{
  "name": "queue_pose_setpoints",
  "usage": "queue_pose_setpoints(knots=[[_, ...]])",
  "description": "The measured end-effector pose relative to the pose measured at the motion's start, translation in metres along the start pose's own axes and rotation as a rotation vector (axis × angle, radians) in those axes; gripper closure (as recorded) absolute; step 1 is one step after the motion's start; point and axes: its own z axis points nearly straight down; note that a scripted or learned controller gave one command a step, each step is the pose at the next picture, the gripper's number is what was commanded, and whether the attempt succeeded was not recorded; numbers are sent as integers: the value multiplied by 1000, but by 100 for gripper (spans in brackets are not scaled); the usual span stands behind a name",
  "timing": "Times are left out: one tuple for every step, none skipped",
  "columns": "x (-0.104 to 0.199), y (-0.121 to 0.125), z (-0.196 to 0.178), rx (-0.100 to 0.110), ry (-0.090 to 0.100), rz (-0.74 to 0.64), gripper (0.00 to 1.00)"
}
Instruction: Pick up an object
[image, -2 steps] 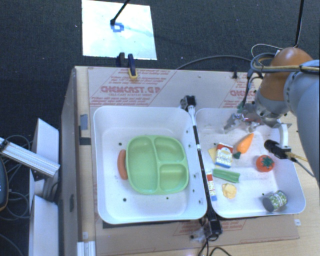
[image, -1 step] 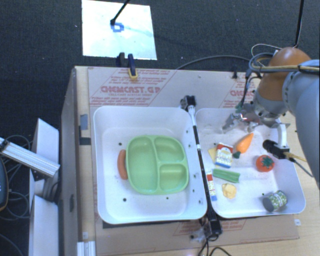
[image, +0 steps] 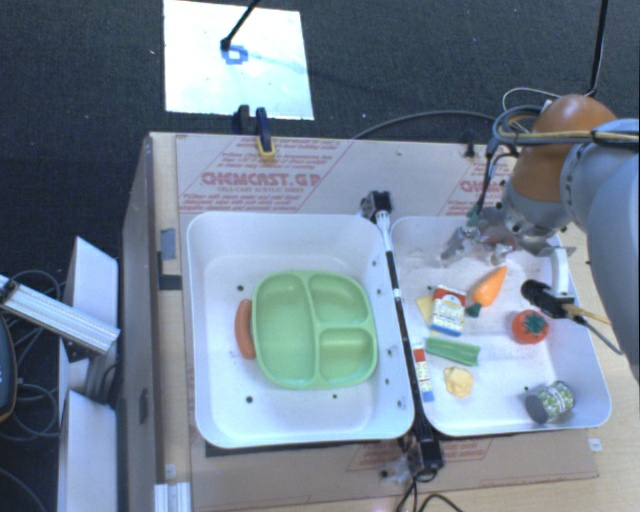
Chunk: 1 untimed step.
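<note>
My gripper (image: 462, 243) hangs over the back left part of the right bin (image: 592, 385), pointing down and to the left. An orange carrot (image: 489, 286) lies just in front of it, to its right. Nearer the front are a small red and white carton (image: 448, 310), a green stick (image: 452, 351) and a yellow piece (image: 458, 381). A red tomato (image: 530, 326) sits toward the right wall, and a grey can (image: 550, 401) lies in the front right corner. None of these touches the gripper.
The left bin (image: 200, 330) holds a green divided plate (image: 313, 329) with a brown sausage (image: 243, 328) along its left side. A ridge (image: 396, 300) separates the two bins. A blue and yellow clamp (image: 263, 135) stands at the bench's back edge.
</note>
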Motion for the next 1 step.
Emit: queue_pose_setpoints(knots=[[0,0,0,0,0,1,0]])
